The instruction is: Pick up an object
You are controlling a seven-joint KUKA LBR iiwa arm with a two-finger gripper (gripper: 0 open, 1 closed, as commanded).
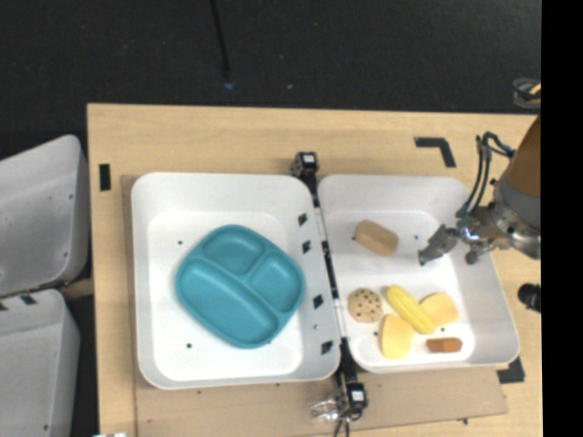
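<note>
Tan bread roll (375,238) lies left of gripper (453,246) (well apart).

1. A teal divided plate (239,285) is lying flat, its 3 compartments facing up.
2. The left white bin (146,244) is holding the plate inside its rim.
3. Small black clips (320,271) are sitting just right of the plate, along the bin's edge.
4. The wooden bench (209,135) is stretching out beyond the plate on every side.
5. 2 pale grey panels (36,217) are standing well left of the plate, off the bench.
</note>
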